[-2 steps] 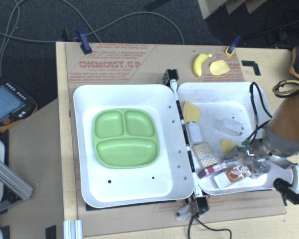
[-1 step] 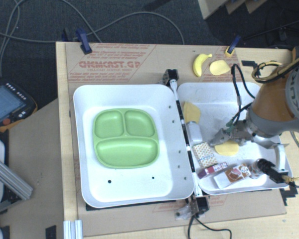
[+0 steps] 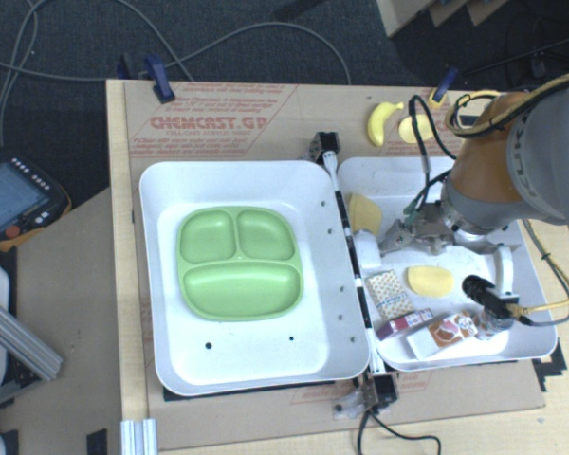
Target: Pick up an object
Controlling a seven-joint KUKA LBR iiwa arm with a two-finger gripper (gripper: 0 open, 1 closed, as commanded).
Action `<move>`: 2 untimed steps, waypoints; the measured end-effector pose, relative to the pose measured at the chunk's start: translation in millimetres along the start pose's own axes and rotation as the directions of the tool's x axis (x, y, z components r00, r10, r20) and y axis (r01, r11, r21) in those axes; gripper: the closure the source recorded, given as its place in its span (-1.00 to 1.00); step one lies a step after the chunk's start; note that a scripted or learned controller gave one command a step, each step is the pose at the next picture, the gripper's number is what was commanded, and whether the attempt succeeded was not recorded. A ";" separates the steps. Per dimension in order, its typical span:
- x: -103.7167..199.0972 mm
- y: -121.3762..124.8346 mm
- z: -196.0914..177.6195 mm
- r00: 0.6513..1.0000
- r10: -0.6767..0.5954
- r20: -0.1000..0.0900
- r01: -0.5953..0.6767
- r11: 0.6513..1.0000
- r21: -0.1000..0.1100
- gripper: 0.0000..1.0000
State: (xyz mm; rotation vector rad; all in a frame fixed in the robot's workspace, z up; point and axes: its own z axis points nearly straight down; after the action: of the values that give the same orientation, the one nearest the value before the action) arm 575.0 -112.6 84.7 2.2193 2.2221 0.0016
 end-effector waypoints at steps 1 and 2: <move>3.3 -53.6 -0.1 1.000 0.002 0.000 -0.002 1.000 0.002 -1.00; 0.2 -72.6 -0.2 1.000 0.001 0.000 -0.001 1.000 0.001 -1.00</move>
State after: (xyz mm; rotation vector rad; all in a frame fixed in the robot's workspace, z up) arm 502.4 -112.5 84.8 2.2217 2.2213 0.0006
